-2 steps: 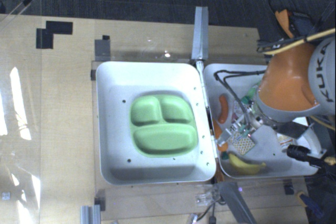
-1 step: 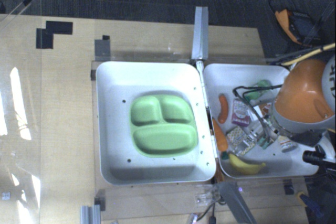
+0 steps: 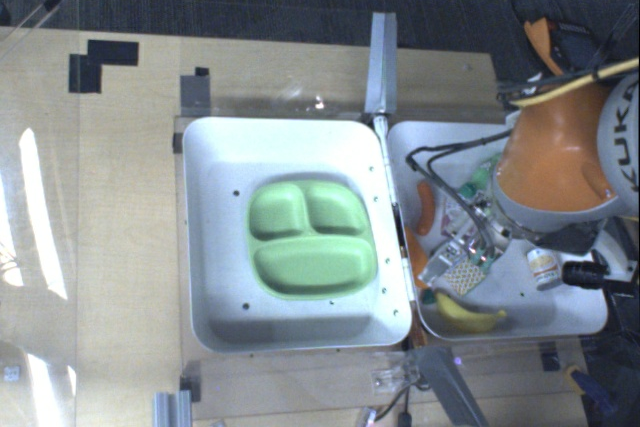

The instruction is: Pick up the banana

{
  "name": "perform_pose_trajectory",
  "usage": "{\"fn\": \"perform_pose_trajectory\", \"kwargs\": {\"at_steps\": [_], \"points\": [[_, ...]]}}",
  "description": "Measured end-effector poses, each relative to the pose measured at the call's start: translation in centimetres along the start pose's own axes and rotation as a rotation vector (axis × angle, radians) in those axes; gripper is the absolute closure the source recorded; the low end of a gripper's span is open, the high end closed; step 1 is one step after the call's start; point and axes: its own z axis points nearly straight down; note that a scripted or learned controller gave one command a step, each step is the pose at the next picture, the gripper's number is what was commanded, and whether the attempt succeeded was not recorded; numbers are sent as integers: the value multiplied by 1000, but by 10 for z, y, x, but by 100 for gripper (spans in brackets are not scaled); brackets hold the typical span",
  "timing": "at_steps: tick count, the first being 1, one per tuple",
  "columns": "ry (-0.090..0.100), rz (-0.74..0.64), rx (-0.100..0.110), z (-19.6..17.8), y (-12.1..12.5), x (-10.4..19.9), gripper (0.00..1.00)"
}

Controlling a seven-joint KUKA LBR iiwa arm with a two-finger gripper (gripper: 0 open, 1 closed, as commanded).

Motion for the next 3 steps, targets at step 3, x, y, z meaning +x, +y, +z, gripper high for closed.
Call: {"fn": "perform_pose_trajectory", "kwargs": {"at_steps": [3], "points": [[2,-172,1,1,37,31,0]]}}
